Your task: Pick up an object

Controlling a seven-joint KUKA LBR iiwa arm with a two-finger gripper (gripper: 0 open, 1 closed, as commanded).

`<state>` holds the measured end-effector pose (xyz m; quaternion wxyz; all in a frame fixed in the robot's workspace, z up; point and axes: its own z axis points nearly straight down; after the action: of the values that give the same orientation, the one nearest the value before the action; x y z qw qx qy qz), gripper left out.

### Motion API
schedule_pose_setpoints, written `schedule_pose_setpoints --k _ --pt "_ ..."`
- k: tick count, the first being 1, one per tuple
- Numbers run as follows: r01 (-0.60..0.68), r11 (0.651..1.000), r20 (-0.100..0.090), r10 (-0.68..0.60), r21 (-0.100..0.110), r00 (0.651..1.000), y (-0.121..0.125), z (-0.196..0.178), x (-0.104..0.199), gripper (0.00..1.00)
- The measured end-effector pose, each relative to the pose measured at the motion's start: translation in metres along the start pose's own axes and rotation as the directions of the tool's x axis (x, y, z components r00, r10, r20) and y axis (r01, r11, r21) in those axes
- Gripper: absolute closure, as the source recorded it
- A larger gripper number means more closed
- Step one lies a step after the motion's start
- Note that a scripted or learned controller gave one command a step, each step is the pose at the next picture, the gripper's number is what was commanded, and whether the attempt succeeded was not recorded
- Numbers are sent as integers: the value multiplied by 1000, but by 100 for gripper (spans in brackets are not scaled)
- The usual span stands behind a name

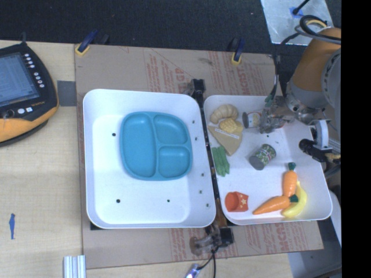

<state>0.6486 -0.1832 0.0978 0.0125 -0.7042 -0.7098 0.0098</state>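
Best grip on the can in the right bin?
Take the can across its round body, near the middle, coming down from above. It lies tilted on its side with bare bin floor around it, so fingers fit on both long sides; end caps are harder to clamp. The carrots lie apart from it.

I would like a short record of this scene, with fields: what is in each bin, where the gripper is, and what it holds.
left bin: blue divided plate
right bin: croissant, corn, green bean pod, can, red cup, two carrots, banana
gripper: over the upper part of the right bin, near the corn
held object: none seen between the fingers
finger state: cannot tell
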Motion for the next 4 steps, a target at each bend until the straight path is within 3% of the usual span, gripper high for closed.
schedule_pose_setpoints --k 1,2,4 --pt "1 1000 -7 -1 12 1000 -2 2 2 0" --pt "-4 1000 -20 5 12 1000 1 10 -22 0" --pt "-4 1000 0 4 0 1000 1 10 -2 0"
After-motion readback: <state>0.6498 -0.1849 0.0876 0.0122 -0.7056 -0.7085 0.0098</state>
